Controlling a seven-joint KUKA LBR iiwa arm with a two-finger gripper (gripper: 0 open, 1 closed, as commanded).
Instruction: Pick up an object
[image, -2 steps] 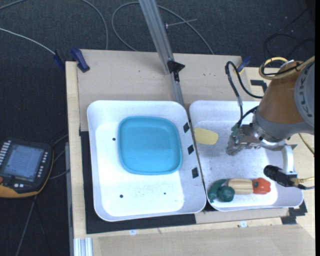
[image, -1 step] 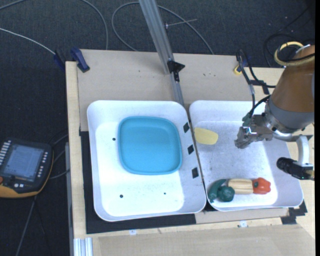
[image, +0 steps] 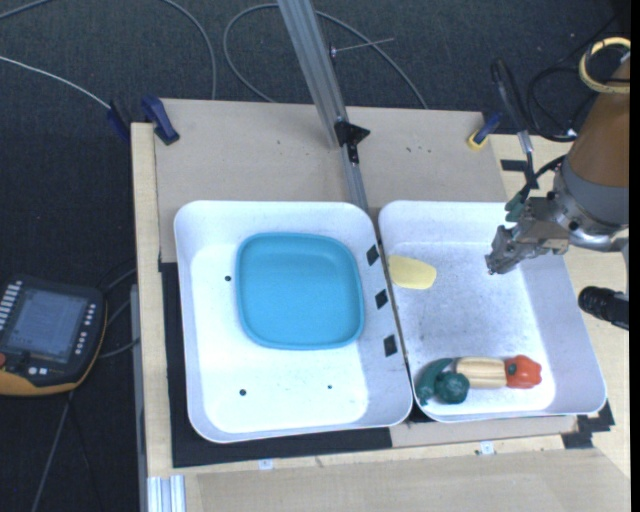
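The gripper (image: 503, 255) hangs over the right bin (image: 560, 330) at about 2 o'clock; whether it is open or closed cannot be told. In that bin, a yellow piece (image: 412, 272) lies at 10 o'clock, and a green item (image: 443, 385), wooden peg (image: 480, 373) and red item (image: 523, 372) line the 6 o'clock edge. A blue plate (image: 300, 290) sits in the left bin (image: 205, 330).

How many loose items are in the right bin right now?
4: a yellow piece near the left wall, and along the front wall a green item, a tan stick and a red item. None seem hidden.
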